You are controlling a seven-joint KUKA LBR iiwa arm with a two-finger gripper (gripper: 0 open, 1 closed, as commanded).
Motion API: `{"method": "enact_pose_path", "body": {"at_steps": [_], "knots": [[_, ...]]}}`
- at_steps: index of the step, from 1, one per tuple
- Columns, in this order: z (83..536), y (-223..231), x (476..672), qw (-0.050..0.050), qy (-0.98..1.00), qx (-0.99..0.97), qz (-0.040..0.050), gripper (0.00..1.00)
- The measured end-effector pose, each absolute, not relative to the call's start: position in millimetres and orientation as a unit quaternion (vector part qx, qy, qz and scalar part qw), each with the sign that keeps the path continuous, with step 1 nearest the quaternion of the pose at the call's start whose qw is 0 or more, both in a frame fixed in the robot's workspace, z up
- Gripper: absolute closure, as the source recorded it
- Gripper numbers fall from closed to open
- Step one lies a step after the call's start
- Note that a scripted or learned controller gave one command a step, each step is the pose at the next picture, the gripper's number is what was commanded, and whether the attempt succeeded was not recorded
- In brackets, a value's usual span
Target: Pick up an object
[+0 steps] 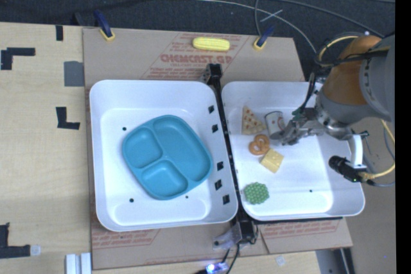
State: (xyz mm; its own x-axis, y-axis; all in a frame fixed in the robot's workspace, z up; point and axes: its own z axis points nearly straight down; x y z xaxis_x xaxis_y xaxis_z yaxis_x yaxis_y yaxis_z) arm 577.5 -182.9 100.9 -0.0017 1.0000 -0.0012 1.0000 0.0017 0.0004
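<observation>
The right bin (pixel 321 202) holds several small toy foods. A tan wedge like a pizza slice (pixel 249 120) lies at the upper left, an orange ring (pixel 259 145) just below it, a yellow cheese block (pixel 272 160) beside the ring, and a green round cluster (pixel 256 193) near the front. My gripper (pixel 283 132) reaches in from the right and sits low in the bin, just right of the ring and the wedge. A small grey piece (pixel 275 119) shows at its tip; whether it belongs to the gripper or is a separate object is unclear.
A blue divided plate (pixel 167 156) lies in the left bin (pixel 103 106). A yellow corn cob (pixel 210 43) rests on the cardboard behind the bins. Clamps (pixel 103 27) hold the cardboard's far edge, and cables cross behind the bench.
</observation>
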Motion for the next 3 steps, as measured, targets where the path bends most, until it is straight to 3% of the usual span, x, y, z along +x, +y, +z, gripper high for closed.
{"method": "enact_pose_path", "body": {"at_steps": [1,3], "knots": [[158.5,-179.9,569.6,0.001,0.707,0.707,0.0006,1.0],[274.2,-185.7,574.5,0.002,0.708,0.707,0.001,1.0]]}}
